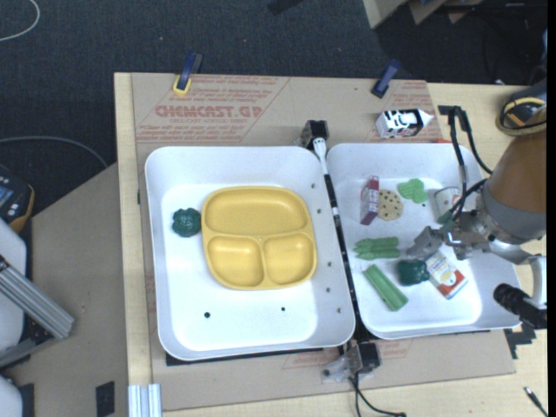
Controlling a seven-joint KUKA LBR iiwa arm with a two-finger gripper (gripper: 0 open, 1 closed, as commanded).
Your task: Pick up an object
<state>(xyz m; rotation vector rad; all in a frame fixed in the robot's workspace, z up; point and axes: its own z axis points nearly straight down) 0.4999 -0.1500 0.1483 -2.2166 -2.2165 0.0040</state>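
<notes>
Right, gripper (432,248) low in right bin (417,324) beside dark green toy (412,273); fingers' state can't tell.

The bench (217,111) bears the left bin (165,233) and right bin (417,320) side by side.

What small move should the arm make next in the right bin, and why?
Probably a short descent toward the dark green piece. The gripper sits low in the right bin, just above and right of that piece, with a red-and-white packet close beside it. Nothing shows between the fingers, so no pick looks made yet.
</notes>
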